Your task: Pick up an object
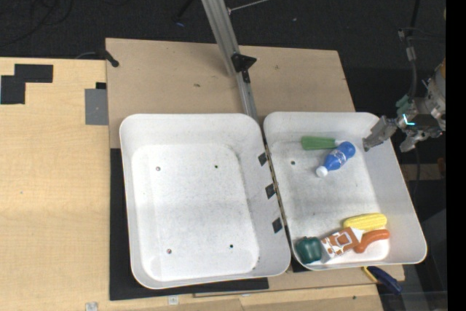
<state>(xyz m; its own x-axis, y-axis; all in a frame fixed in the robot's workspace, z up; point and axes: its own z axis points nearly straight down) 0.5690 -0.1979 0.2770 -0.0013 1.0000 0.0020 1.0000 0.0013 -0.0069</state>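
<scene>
Spread fingers (380,132) of the gripper (393,135) hang empty over the right bin's (386,189) far right rim. Inside that bin, a blue bottle (336,158) lies touching a green block (317,143); near the front edge sit a yellow corn cob (365,221), an orange-and-white toy (349,239) and a dark green cup (309,250). Beside it stands the left bin (191,197).

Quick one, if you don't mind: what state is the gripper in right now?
Gripper: open and holding nothing, over the right bin's far right edge.
</scene>
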